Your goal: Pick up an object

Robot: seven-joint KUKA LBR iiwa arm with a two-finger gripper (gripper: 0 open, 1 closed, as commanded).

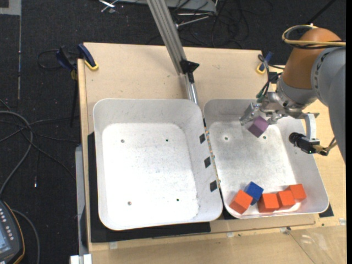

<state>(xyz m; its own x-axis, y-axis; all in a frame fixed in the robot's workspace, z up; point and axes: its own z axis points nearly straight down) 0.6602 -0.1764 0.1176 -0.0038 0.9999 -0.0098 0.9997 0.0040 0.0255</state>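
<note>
Gripper [258, 117]: over right bin [275, 164], far end.
Jaws: closed on purple block [257, 127], lifted above bin floor.
Near rim: three orange blocks [269, 201], one blue block [253, 191].
Left bin [148, 164]: alongside.

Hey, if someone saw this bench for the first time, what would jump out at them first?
Probably the grey and orange arm reaching in from the right, its gripper over the far part of the right bin with a purple block between its fingers. Next, the cluster along that bin's near edge: three orange blocks and a blue block. The left bin sits alongside.
</note>
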